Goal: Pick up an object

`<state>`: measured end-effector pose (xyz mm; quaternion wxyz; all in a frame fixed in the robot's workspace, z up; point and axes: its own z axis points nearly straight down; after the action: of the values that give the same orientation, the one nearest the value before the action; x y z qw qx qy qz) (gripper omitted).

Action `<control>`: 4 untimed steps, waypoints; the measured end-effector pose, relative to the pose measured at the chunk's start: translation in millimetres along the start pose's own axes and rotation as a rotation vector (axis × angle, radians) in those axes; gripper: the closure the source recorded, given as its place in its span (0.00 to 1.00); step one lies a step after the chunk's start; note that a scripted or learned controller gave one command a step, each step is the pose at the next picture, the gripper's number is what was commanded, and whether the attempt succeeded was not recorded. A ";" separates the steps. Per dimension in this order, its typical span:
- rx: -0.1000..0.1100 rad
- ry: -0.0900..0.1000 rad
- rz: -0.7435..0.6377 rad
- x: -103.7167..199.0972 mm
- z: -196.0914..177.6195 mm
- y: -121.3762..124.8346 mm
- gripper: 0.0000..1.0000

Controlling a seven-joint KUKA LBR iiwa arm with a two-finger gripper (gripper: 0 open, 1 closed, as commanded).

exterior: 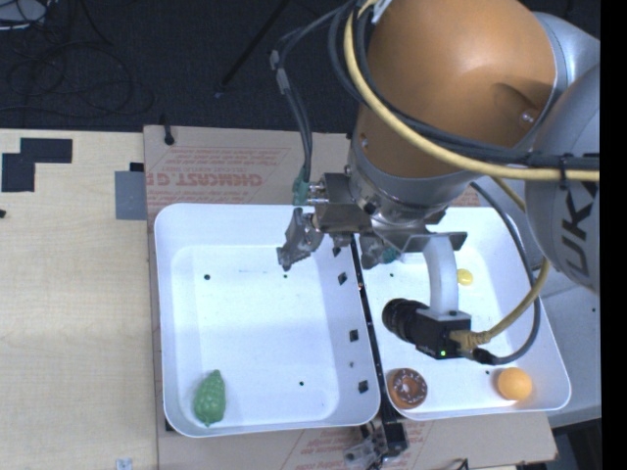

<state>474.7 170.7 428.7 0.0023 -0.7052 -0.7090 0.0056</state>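
End effector poised over the bins' shared edge

The end effector (328, 245) hangs above the strip where the left bin (176, 262) meets the right bin (549, 360), its two fingers spread apart with nothing between them. A green lumpy object (209, 398) lies in the left bin's near corner. A brown doughnut (407, 388) and an orange ball (513, 384) rest along the right bin's near edge

Probably a lab: robot arm (460, 86), bins (176, 262).
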 end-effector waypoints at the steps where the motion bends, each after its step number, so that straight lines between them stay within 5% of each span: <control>1: -0.015 0.004 0.000 24.6 -51.0 76.2 0.00; 3: -0.011 0.004 0.003 72.1 -111.6 56.1 0.00; 4: 0.002 -0.002 0.005 66.9 -9.3 46.8 0.00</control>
<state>521.2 237.9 437.2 0.0024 -0.7071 -0.7071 0.0072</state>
